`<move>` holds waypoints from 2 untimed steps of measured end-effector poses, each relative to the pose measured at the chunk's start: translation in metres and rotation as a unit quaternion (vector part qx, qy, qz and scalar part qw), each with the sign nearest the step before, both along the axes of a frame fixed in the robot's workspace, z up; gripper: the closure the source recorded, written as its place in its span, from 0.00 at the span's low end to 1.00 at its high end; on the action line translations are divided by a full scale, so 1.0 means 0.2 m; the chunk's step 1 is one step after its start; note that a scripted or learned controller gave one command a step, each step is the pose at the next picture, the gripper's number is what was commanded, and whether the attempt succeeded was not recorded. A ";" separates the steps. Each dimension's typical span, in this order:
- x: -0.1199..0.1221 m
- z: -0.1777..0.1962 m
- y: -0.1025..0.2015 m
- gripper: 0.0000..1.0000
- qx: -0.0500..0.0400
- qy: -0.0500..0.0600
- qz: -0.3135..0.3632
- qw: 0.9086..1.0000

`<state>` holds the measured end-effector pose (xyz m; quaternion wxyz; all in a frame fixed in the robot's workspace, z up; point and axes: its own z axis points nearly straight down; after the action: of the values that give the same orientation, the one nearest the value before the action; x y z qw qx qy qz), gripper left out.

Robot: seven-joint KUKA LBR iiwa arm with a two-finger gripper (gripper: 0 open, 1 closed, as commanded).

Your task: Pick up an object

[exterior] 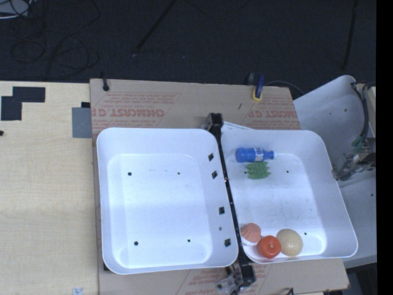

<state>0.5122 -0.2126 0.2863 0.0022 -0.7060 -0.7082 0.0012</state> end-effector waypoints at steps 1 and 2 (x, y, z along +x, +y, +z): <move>0.09 -0.12 0.00 1.00 0.000 0.000 0.000 1.000; 0.18 -0.31 0.00 1.00 0.000 0.000 0.001 1.000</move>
<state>0.5477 -0.2120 0.2241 0.0027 -0.7054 -0.7088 0.0013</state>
